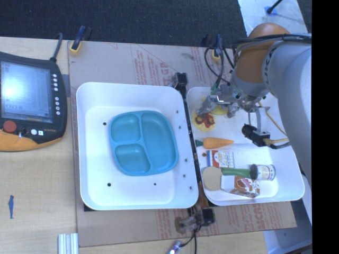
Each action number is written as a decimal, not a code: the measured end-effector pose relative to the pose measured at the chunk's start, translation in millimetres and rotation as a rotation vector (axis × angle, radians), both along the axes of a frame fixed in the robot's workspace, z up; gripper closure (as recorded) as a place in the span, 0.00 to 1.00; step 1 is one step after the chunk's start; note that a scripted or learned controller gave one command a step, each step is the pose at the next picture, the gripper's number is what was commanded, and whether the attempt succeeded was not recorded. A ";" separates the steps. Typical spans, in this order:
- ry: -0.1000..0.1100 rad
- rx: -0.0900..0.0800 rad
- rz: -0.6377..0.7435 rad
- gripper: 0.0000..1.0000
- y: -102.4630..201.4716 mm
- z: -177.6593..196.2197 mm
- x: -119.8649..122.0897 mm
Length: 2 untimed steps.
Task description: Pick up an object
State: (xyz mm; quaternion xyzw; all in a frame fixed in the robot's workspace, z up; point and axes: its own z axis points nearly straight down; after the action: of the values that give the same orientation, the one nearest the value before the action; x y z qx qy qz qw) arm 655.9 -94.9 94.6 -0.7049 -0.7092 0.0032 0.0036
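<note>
While the gripper [218, 100] hangs over the right bin [288, 192], its state impossible to tell, a yellow-and-red toy [204, 117] lies just beneath in the bin's far corner. Small and irregular, it looks light; its narrow middle seems the best hold.

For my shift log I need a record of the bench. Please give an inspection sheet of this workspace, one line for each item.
Surface: cardboard-covered bench bearing left bin and right bin.
Job's things: in right bin, carrot, small can, cartons, red-yellow item.
Clutter: blue divided plate in left bin.
Grippers: gripper low over right bin's far end; finger state unclear.
Cables: wires beside wrist.
Surroundings: teach pendant at left; dark floor.
</note>
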 end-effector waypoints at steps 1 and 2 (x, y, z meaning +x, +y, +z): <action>-0.007 0.000 -0.001 0.00 1.9 -1.3 0.9; -0.007 0.000 -0.001 0.00 0.6 -1.5 1.0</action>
State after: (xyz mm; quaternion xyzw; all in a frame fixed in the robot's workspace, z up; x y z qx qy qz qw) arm 656.8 -94.3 93.2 -0.7054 -0.7088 0.0005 0.0011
